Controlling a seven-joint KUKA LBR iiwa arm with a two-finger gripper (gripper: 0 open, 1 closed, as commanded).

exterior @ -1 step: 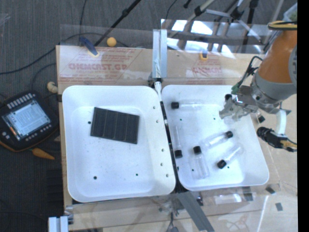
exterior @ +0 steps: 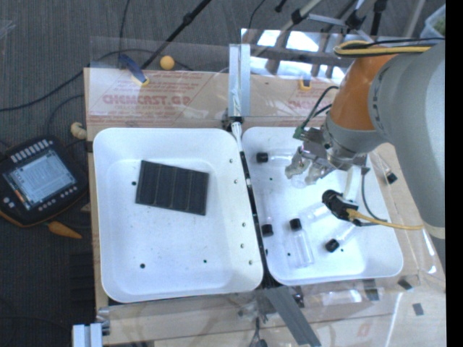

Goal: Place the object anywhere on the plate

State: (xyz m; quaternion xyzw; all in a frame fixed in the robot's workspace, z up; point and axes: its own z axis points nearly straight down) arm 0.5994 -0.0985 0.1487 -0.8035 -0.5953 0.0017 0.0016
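Hovering above the rear half of the right shallow white bin [exterior: 376, 255]: the metal two-finger gripper [exterior: 307, 166] on the grey arm with the orange band [exterior: 362, 85]; impossible to tell whether open or closed; nothing plainly seen in its hold; lying in that same bin, toward the front and apart from the gripper, a small clear plastic vial with a black cap [exterior: 299, 246], and just beside it to the right a second clear vial with a black cap [exterior: 338, 238], lying at a slant; also two small loose black pieces [exterior: 262, 156] near the bin's left wall, too small to identify; well apart, in the left shallow white bin [exterior: 166, 255], the dark ribbed rectangular plate [exterior: 173, 187], lying flat with nothing on it; task judged not yet done, with the vial nearer the front taken as the likely object; probably very light, stiff and smooth, so prone to roll or squirt out sideways under a pinch, and hard to make out against the white floor; best taken across the middle of the barrel, square to its long axis, not at the cap end; likely to roll once set on the plate unless laid along the ribs.
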